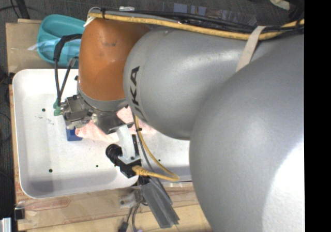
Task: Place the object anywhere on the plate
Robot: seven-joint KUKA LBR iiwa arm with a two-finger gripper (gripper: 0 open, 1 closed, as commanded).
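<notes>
The grey arm with its orange band covers most of the camera view and reaches down into the left white bin. My gripper sits low over the bin floor, mostly hidden under the wrist. A small blue object lies on the floor just below the gripper body. A pinkish surface, possibly the plate, peeks out beside it under the wrist; I cannot tell what it is for certain.
A teal container stands beyond the bin's far left corner. Black and yellow cables hang from the wrist over the bin's near rim. The wooden bench edge runs along the front.
</notes>
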